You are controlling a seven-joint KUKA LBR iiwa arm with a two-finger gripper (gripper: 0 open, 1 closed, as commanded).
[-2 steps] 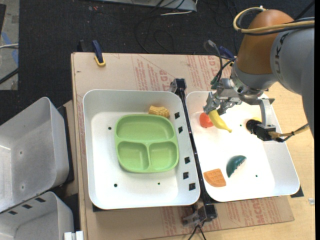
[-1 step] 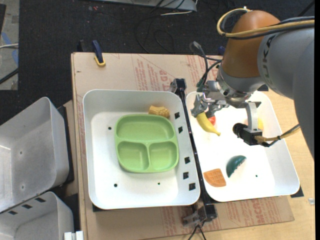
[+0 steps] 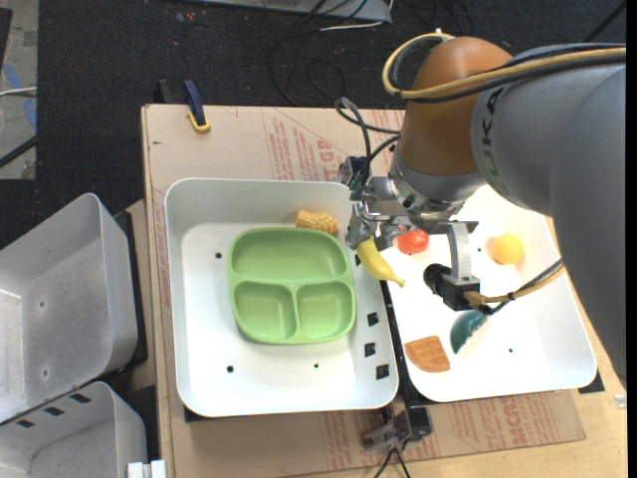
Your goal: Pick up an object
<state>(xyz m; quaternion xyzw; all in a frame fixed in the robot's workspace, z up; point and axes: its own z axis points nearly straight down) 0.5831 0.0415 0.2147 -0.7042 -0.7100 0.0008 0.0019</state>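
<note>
Watching from above the bench: the arm comes in from the right and its gripper (image 3: pixel 383 229) hangs over the seam between the two white bins. A yellow banana (image 3: pixel 379 263) sits right under it, lying across the inner rim of the right bin (image 3: pixel 557 366). Can't honestly tell how the gripper is set or whether it has the banana; the wrist blocks that bit.

Looks like a toy banana to me, so light, stiff, a bit slick. I'd pinch it across the thick middle, not the tapered ends.

The left bin (image 3: pixel 199 366) holds a green divided tray (image 3: pixel 293 284) and a small corn-like piece (image 3: pixel 317 222) behind it. The right bin also has a red piece (image 3: pixel 412 240), a yellow ball (image 3: pixel 506 250), a teal thing (image 3: pixel 464 331) and an orange slice (image 3: pixel 428 353).
</note>
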